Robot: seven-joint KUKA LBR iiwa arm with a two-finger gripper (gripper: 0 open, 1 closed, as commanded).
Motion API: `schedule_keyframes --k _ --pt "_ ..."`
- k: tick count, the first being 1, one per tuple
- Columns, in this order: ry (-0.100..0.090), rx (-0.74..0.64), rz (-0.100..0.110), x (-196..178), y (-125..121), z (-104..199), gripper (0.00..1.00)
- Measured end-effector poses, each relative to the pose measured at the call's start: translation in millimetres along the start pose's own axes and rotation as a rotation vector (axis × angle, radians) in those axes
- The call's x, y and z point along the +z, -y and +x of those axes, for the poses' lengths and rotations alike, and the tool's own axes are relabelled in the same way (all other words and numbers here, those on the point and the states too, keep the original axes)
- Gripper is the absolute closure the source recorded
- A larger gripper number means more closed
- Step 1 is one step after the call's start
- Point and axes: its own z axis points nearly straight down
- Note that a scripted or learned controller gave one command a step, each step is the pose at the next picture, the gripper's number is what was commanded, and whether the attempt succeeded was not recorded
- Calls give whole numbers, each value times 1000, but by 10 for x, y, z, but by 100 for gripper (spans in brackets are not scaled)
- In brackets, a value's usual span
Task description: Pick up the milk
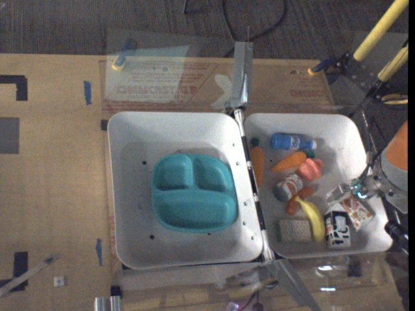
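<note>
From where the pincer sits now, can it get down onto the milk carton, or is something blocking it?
Probably yes. The pincer hangs just above the milk carton in the right bin; the carton's top looks uncovered, though the banana lies close beside it.

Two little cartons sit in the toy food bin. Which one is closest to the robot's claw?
The orange-and-white carton is closest: it lies right below the gripper, by the bin's right wall. The black-and-white milk carton sits farther down, beside the banana.

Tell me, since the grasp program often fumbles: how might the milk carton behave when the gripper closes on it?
The milk carton looks boxy with flat faces, so it probably won't roll, though it may skid on the smooth bin floor. It sits by the banana and near the bin's corner, so a push could jam it. Likely light and toy-like.
</note>
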Motion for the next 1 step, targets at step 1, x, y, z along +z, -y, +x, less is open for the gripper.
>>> schedule_keyframes --k 1 --pt "12 160 18 129 -164 5 100"
